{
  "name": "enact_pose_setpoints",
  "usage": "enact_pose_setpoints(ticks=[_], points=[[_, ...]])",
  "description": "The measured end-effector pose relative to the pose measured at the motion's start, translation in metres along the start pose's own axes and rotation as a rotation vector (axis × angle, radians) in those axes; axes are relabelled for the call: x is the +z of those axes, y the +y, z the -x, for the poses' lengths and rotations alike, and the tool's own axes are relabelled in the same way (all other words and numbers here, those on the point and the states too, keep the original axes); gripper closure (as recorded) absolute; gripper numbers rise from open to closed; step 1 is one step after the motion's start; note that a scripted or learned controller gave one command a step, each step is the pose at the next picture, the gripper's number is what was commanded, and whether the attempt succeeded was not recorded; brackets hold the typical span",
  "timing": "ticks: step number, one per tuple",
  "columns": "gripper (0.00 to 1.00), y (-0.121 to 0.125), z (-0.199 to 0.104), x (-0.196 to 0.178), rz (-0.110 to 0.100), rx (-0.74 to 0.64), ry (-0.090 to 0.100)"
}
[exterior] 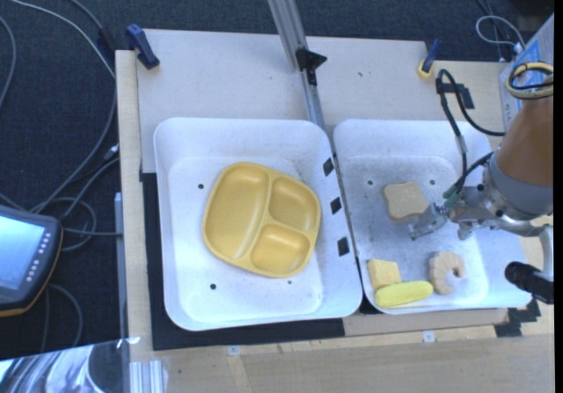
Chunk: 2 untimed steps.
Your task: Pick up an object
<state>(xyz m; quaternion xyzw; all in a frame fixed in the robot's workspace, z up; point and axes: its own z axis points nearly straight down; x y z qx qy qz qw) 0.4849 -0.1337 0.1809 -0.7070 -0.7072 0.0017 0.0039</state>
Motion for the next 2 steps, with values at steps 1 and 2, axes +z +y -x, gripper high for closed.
enact_pose_setpoints(ticks=[1,2], points=[[0.00,-0.006,0.002,0.062,-0.001,0.001,0.001],[0.00,-0.005,0.002,0.089,0.006,0.000,-0.002]])
